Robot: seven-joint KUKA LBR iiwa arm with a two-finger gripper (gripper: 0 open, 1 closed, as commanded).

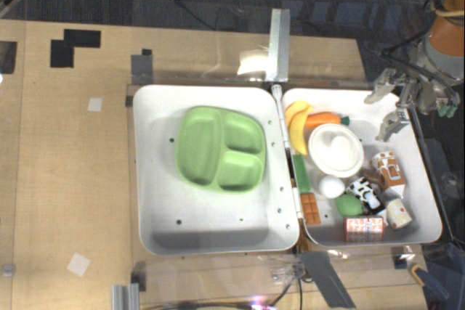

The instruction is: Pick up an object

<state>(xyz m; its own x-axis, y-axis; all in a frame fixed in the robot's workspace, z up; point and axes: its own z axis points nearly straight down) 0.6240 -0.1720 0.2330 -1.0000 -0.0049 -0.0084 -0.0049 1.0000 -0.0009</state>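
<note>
**Gripper poised over crowded right bin**

Gripper point(389, 107) hangs w/ fingers apart, nothing between them, above the right bin's point(430, 210) back corner. All pickable objs sit there: bowl point(336, 147), banana point(296, 124), carton point(364, 228). Left bin point(156, 229) holds just a green tray point(220, 148).

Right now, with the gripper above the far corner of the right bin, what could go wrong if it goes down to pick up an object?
1. The gripper hangs by the right bin's far rim, so descending may strike the wall.
2. The objects are crowded: the white bowl touches the banana and carrot, so the fingers may push neighbours instead of grasping.
3. The small toys near the house-shaped block lie close together, so two might be caught or none.
</note>
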